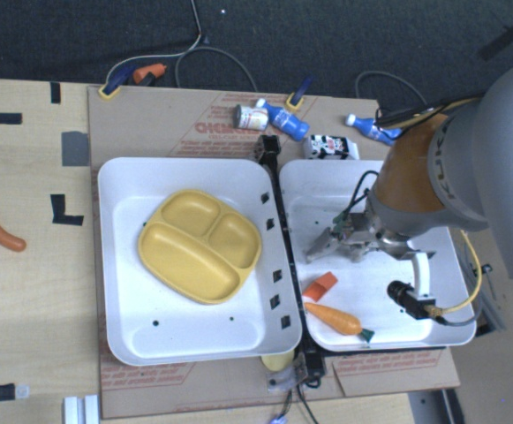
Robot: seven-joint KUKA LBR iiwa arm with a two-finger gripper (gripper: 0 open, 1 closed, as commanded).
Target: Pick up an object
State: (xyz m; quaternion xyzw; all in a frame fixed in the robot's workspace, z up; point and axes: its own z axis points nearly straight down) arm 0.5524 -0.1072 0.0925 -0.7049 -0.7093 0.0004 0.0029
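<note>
Left bin holds the yellow divided plate, flat. In the right bin my gripper hangs low, jaws spread, pinching nothing. Likely targets, orange block and toy carrot, lie just below, untouched.

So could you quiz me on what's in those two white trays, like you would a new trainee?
1. True or false: the yellow divided plate lies in the left bin.
2. Which toy lies nearest the right bin's front edge? A carrot B banana C grapes
3. Fill in: the gripper hangs over the ___ bin.

Key: 1 true; 2 A; 3 right.
</note>
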